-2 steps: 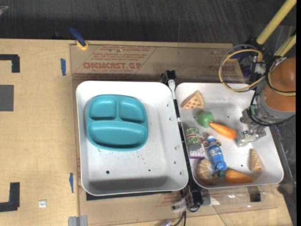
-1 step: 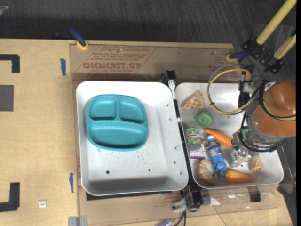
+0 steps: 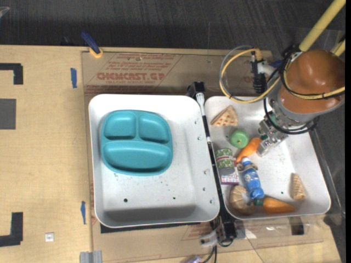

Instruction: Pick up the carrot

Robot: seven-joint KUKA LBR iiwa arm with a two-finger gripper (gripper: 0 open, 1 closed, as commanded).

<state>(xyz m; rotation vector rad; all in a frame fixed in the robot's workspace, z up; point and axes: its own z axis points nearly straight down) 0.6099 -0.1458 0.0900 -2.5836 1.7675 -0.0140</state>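
- My hand [image 3: 269,141] hangs over the upper part of the right bin [image 3: 318,171], under my orange-banded wrist [image 3: 311,81].
- The carrot [image 3: 248,148] lies tilted on the bin floor just to the left of my hand, its near end very close to my fingertips; I cannot tell whether they touch it.
- Whether my hand is spread or closed I cannot tell: the wrist covers most of it from above.
- A green round piece [image 3: 239,139] sits just above the carrot, a blue bottle [image 3: 252,181] just below it.
- A second orange piece [image 3: 277,205] lies near the bin's front edge, partly under the bottle.
- The left bin [image 3: 181,196] holds a teal divided plate [image 3: 137,142].
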